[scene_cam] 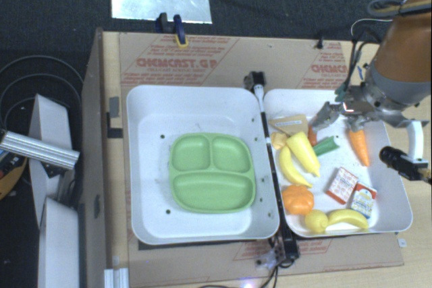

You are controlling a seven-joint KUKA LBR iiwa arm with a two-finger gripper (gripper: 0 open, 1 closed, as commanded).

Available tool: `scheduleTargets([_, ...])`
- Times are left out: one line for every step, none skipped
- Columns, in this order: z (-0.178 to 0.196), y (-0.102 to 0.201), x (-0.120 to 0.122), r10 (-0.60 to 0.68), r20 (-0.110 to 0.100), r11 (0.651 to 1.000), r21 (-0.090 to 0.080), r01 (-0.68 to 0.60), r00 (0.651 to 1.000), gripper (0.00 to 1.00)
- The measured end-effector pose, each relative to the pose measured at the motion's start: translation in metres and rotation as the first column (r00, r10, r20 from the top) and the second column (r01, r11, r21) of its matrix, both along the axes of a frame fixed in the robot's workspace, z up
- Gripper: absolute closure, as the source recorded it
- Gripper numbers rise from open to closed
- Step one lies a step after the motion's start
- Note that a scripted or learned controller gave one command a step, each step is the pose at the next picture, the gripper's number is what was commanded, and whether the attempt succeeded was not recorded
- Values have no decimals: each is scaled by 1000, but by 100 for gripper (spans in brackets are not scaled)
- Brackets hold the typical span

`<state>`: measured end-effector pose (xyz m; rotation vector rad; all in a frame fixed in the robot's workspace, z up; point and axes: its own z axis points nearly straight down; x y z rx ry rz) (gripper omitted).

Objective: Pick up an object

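Observation:
My gripper (pixel 339 119) hangs over the back of the right bin (pixel 403 212), fingers spread open with nothing between them. Just below it lie a small green piece (pixel 326 146) and an orange carrot (pixel 359 146). Left of it a tan slice (pixel 289 123) rests by the bin's wall. Farther forward are a yellow corn-like piece (pixel 303 152), a banana (pixel 291 168), an orange (pixel 298 199), a lemon (pixel 315 220), a second banana (pixel 348 218) and two red-and-white packets (pixel 342 184) (pixel 363 199).
The left bin (pixel 145 145) holds a green divided plate (pixel 212 172). The arm's orange band and grey wrist (pixel 405 57) loom over the right bin's back right corner. A black clamp (pixel 256 81) sits where the bins meet.

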<state>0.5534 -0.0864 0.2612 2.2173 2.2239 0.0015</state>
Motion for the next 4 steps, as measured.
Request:
scheduleTargets([-82, 26, 4, 4, -8, 1000, 2, -4, 1000, 0])
scheduleTargets([-77, 24, 6, -1, 0, 1000, 0, 1, 1000, 0])
scheduleTargets([-182, 2, -2, -4, -4, 1000, 0, 4, 1000, 0])
scheduleTargets([-167, 3, 0, -2, 1, 1000, 1, 2, 1000, 100])
